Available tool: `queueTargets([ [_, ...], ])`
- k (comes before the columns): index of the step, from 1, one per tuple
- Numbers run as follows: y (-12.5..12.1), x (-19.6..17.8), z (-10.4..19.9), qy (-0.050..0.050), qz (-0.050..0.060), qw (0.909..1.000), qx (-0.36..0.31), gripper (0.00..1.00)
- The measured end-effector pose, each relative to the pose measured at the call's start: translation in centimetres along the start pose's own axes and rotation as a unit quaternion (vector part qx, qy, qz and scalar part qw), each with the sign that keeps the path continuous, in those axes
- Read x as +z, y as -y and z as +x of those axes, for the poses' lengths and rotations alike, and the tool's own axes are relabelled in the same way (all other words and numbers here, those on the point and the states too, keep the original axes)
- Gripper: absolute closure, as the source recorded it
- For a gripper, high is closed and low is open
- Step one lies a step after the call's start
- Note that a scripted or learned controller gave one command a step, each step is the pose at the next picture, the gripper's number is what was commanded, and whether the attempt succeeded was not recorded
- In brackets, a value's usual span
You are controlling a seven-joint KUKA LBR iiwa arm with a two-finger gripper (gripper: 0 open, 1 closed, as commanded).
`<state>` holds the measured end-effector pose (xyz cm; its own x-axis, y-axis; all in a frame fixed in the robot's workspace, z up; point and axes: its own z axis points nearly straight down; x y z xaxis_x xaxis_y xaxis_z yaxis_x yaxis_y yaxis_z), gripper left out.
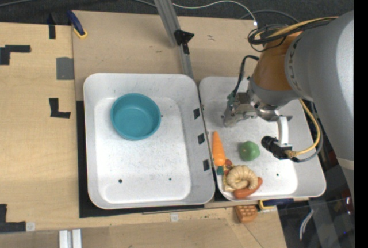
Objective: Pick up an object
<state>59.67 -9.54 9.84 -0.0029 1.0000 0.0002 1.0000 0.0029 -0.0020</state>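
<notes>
Can't tell the gripper (232, 116) state, too murky under the wrist. Carrot (218, 149) lies lengthwise along the right bin's (307, 183) left wall.

arm (330, 63): grey shell | orange wrist band | yellow, black cables | metal pincer (230, 116)

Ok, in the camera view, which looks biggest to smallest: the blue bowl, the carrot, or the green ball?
1. Blue bowl, plainly the largest.
2. Carrot, long but thin.
3. Green ball, smallest, though it looks wider than the carrot.
</notes>
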Motion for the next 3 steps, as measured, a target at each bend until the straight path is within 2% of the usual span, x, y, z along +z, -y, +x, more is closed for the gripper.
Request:
queueTargets([
  [1,0.3,-4.3,-0.1,0.0,-0.002,1.0,0.001,1.0],
  [2,0.5,-10.1,-0.5,0.0,0.0,1.0,0.001,1.0],
  [3,0.5,-10.7,-0.4,0.0,-0.001,1.0,0.001,1.0],
])
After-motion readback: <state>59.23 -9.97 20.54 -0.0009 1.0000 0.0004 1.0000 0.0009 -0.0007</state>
